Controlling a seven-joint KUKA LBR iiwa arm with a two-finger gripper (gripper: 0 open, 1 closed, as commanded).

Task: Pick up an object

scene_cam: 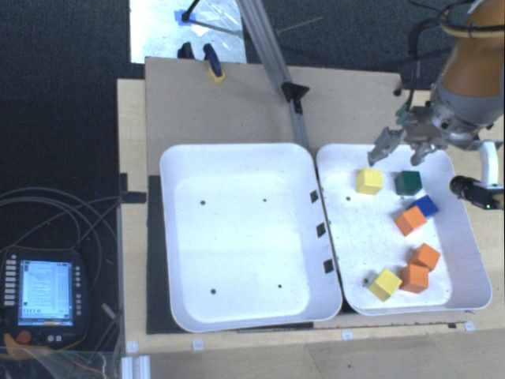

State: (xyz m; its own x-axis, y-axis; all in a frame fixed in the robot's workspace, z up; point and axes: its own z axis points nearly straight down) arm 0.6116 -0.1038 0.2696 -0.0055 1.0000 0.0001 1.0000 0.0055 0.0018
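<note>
A: What's the setting?
B: A tan wooden bench (pixel 237 101) on dark carpet, bearing two shallow white plastic bins: the left bin (pixel 237 243) and the right bin (pixel 347 290).

A: Where are the objects?
B: All in the right bin. A yellow cube (pixel 368 181) lies near its far edge, with a dark green cube (pixel 408 182) just beside it. Nearer are a blue cube (pixel 427 205) touching an orange cube (pixel 409 220). Nearest the camera sit two more orange cubes (pixel 421 268), stacked or touching, and a second yellow cube (pixel 385 283) just beside them.

A: And the arm?
B: The two-finger gripper (pixel 403 150) hangs over the bin's far edge, above and between the first yellow cube and the green one. Its fingers (pixel 383 147) are spread apart with nothing between them.
</note>
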